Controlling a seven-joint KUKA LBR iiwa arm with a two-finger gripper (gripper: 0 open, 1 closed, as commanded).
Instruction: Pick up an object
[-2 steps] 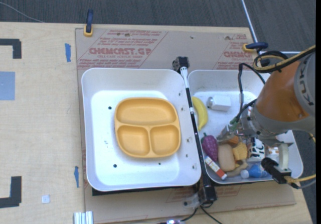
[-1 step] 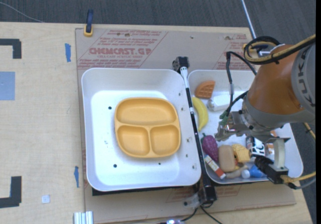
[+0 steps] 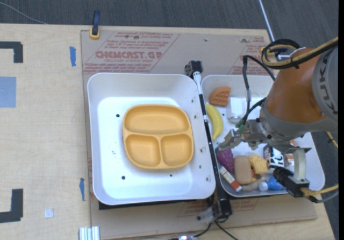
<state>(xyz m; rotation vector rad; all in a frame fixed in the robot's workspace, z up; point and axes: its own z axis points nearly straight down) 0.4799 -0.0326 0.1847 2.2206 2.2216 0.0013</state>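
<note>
Now the arm (image 3: 298,91) is in from the right and hanging low over the right bin (image 3: 317,180), where all the pickable clutter sits. The tool (image 3: 236,138) is down by the bin's left side, just beside the banana (image 3: 215,120) and right above the purple item (image 3: 224,157). Whether it is spread or pressed together, I cannot tell; it is small and dark against the jumble, and nothing visibly sits in its grip.

Around it: a waffle-like orange piece (image 3: 220,95) near the top of the bin, a tan bread-like lump (image 3: 243,169) lower down, a red marker-like stick (image 3: 228,177) along the left wall. Everything is crowded together, so a clean approach looks tight.

Over in the left bin (image 3: 102,126), the yellow divided plate (image 3: 158,135) lies flat on its own, well apart from the action. My read: the arm is lining up on the banana or the purple item, and no pick has landed yet.
</note>
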